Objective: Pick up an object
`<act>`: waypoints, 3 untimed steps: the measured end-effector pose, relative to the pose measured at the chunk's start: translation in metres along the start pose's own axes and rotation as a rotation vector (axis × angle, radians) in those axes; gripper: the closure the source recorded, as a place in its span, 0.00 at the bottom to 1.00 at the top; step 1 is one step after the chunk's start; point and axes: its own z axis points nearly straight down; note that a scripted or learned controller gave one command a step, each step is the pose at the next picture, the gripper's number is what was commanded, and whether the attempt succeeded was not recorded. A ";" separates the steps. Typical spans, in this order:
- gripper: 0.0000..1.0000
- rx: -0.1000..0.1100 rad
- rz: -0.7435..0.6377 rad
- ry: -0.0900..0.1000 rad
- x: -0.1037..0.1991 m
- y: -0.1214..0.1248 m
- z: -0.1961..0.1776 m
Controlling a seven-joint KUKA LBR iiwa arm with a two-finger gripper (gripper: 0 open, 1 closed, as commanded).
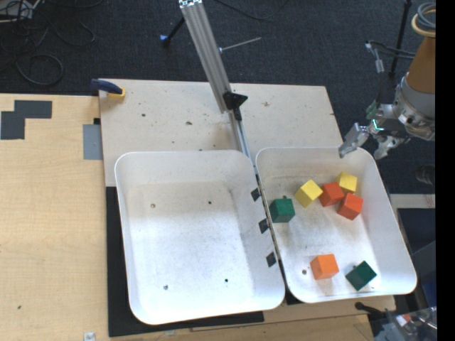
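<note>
Starting at the far left, a pale wooden floor panel [43, 212] carries dark grey cut-out shapes, and a blue and yellow clamp [108, 87] sits at the back left corner of the speckled bench top [170, 116]. A slanted aluminium rail [208, 52] rises from a black bracket near the middle of the bench's back half. Below it lies the left bin [135, 183], its white floor dotted with small dark marks. Just beside it, sharing a divider with black clips, is the right bin [398, 251], which holds all the blocks. A green cube [282, 209] sits near the divider, a yellow cube [309, 192] just to its right, then an orange-red cube [331, 193] and another orange-red cube [350, 206] close together, with a smaller yellow cube [348, 182] just behind them. Nearer the front of that bin, an orange cube [325, 266] and a dark green cube [362, 275] lie near each other, well apart from the back cluster. Furthest right, the gripper [370, 143] hangs above the back right corner of the right bin, its fingers spread apart with nothing between them, clear of every block.
</note>
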 end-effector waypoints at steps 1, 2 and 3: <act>0.00 -0.004 -0.003 -0.001 0.001 0.001 -0.003; 0.00 0.001 0.001 0.000 0.003 -0.009 0.049; 0.00 0.001 0.001 0.000 0.004 -0.009 0.093</act>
